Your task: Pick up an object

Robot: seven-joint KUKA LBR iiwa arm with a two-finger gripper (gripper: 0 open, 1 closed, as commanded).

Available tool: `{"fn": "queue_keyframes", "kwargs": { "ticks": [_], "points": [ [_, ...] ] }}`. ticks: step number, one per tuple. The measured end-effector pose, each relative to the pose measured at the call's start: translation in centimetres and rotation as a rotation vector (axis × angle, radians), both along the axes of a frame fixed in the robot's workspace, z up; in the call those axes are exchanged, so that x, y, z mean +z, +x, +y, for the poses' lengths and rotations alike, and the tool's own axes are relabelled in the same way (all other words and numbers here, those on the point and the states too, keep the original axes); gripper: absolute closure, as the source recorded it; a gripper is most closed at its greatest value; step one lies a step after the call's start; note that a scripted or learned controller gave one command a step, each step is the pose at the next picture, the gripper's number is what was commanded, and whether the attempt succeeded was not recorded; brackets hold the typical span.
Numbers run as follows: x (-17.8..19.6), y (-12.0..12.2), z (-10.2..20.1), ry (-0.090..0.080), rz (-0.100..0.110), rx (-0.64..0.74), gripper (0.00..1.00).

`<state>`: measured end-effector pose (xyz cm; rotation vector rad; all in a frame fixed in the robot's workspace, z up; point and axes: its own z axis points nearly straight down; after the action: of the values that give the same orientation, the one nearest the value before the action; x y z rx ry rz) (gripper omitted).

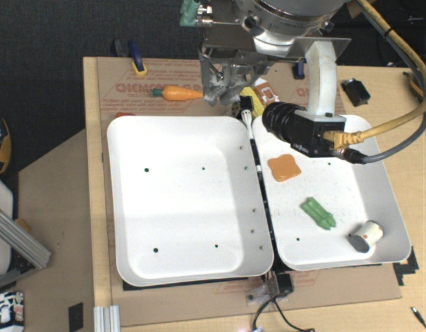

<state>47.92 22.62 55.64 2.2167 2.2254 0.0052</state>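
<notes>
Above the bins' far edge, hand (pixel 223 81), near carrot (pixel 180 93)

- A brown cardboard sheet (pixel 164 81) with red printed lettering covers the bench top beneath the bins.
- Pale wood of the bench (pixel 54 185) shows at the left and along the right side.
- Dark carpet-like floor (pixel 54 19) fills the upper left.
- Blue clamps (pixel 137 57) grip the cardboard's far edge.
- A silver metal rail (pixel 19 237) lies slanted at the lower left.
- A small black block (pixel 355 92) sits on the bench at the upper right.
- Light is even, with a soft shadow across the left bin's floor.
</notes>
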Motion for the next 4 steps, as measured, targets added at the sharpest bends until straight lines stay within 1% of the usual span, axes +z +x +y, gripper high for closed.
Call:
{"fn": "queue_keyframes", "kwargs": {
  "ticks": [1,2,3,4],
  "points": [
    [-0.1,0.0,0.0,-0.001,0.001,0.0,0.0],
    [1.0,0.0,0.1,0.001,-0.002,0.001,1.0],
    [1.0,0.0,0.1,0.001,-0.001,0.001,0.0],
    [2.1,0.0,0.1,0.003,-0.005,0.002,1.0]
  ]
}}
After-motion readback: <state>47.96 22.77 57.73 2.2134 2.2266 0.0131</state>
